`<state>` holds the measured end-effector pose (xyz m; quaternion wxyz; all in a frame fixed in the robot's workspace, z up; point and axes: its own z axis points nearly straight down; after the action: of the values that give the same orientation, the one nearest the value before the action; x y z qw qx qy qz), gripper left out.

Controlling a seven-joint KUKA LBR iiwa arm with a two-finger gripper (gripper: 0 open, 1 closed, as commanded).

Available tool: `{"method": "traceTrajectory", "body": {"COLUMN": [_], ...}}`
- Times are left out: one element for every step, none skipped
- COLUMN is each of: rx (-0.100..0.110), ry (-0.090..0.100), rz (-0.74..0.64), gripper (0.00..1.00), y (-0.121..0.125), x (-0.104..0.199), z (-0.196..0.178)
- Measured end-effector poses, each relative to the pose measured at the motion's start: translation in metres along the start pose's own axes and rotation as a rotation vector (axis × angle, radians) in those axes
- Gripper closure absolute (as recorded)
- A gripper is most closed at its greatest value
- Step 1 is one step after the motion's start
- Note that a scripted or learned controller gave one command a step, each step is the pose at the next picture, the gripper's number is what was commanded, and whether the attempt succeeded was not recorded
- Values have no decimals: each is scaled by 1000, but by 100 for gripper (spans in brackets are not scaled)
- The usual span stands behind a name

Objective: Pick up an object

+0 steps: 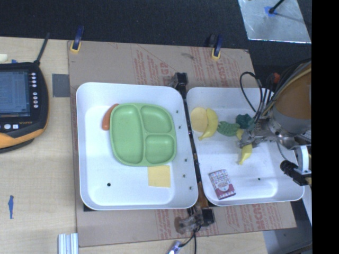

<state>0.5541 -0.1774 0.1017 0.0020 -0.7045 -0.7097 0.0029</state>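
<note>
Down in the right white bin (265,192), gripper (248,142) just above a small yellow curved plastic piece (244,153); finger state impossible to tell. Probably light, stiff, slippery; best pinched across its narrow middle. Green leafy toy (236,125) just beyond.

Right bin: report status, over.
Gripper low in right bin, over small yellow piece; grip unconfirmed. Green toy and yellow fruit close by. Packet apart, near front wall.
</note>
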Motion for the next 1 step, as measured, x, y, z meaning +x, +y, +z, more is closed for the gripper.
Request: {"method": "traceTrajectory", "body": {"rx": [-5], "ry": [1], "rz": [3], "gripper": [100], "y": [20], "x": [37], "z": [-107]}}
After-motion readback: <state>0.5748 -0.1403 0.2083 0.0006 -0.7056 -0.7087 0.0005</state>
